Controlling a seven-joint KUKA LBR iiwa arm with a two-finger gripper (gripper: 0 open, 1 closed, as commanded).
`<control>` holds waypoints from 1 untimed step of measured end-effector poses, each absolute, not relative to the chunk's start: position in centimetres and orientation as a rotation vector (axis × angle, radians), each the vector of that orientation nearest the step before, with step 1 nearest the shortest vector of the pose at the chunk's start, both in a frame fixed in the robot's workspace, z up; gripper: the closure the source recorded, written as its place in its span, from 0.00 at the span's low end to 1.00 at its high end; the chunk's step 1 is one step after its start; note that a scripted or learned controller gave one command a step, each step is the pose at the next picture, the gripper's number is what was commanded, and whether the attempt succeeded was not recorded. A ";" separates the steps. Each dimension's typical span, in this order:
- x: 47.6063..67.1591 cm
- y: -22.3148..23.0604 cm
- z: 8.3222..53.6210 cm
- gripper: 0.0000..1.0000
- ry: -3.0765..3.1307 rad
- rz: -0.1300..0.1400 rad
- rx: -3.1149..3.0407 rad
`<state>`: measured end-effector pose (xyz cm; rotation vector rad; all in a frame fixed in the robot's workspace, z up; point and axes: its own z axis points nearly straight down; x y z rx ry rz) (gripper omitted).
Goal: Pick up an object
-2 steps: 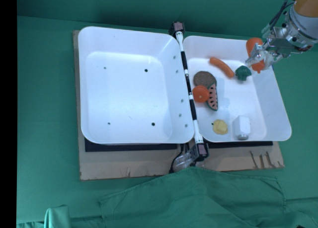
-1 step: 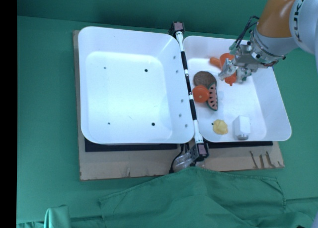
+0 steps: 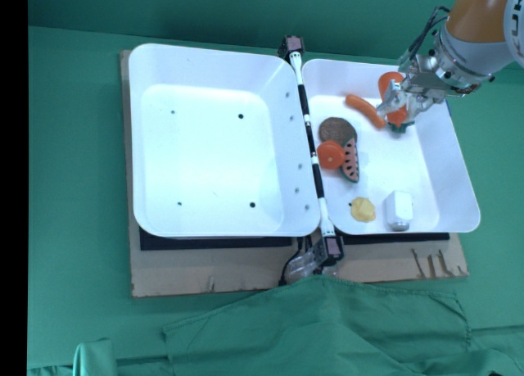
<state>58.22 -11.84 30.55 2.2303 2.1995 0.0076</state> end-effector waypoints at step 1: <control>58.1 -10.7 41.5 1.00 2.210 0.016 2.211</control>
